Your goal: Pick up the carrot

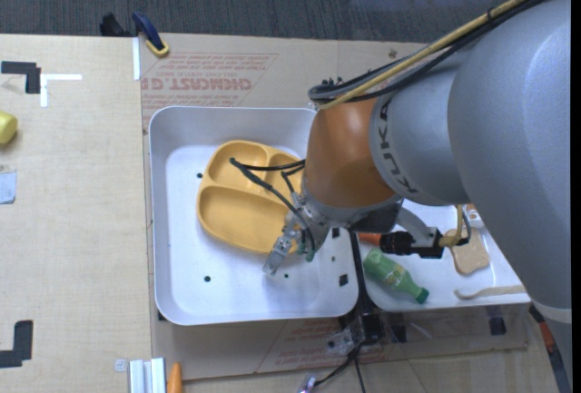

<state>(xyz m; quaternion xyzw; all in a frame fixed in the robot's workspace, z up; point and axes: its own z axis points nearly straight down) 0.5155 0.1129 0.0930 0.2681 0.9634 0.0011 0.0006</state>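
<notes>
We find the pincer [284,251] low in the left bin [172,228] at the yellow plate's [231,210] edge, its grip state impossible to tell, while the carrot [369,238], apparently the orange sliver lying crosswise in the right bin [436,302], sits just beyond it toward the view's right, largely hidden under the arm.

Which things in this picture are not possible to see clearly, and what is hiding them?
- Gripper fingers, camera view: small and blurred over the left bin; open or shut cannot be told.
- Yellow divided plate: its right side is hidden by the arm's orange band.
- Right bin: largely covered by the grey arm; the green bottle and a beige utensil show.
- Carrot: I cannot identify it; an orange bit beside the wrist is too small to name.
</notes>
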